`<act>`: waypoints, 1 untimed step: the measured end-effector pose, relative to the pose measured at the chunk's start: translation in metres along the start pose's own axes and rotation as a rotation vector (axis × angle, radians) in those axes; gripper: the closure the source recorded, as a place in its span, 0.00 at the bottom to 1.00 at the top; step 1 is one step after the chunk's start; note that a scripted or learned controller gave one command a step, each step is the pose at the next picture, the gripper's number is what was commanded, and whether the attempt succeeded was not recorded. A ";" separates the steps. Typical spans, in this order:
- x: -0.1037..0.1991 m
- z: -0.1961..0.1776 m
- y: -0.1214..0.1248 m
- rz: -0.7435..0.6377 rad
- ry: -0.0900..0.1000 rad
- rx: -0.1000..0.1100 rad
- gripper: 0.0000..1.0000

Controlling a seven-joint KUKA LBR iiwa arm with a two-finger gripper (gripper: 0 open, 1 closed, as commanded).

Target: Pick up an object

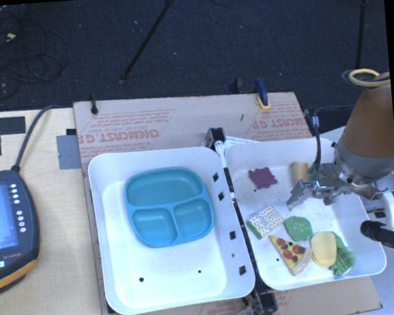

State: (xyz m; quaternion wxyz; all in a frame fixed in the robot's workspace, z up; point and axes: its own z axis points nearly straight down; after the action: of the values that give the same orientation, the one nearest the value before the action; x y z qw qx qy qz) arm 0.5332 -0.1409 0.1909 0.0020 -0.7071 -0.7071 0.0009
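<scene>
gripper (pixel 312 193) over right bin (pixel 377 262), fingers spread apart, gripping nothing. nearest objects: checkered piece (pixel 265 220) at its 7 o'clock, green piece (pixel 298 227) at 6 o'clock, both lying apart from it.

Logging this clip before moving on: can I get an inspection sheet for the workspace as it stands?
Surface: two white bins, left bin and right bin, on cardboard.
Job's things: in the right bin, purple piece, checkered piece, green round piece, pizza slice, yellow piece, leafy green.
Clutter: blue divided plate in the left bin.
Hand: over the right bin, nothing seen between its fingers.
Cables: several on the dark floor.
Surroundings: teach pendant at left.
</scene>
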 end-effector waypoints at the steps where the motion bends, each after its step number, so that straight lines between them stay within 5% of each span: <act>1: 0.030 0.102 -0.026 -0.001 0.001 -0.006 0.00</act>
State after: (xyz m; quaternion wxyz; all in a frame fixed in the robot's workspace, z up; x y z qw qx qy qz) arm 0.5066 -0.1105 0.0890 0.0004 -0.7066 -0.7076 -0.0014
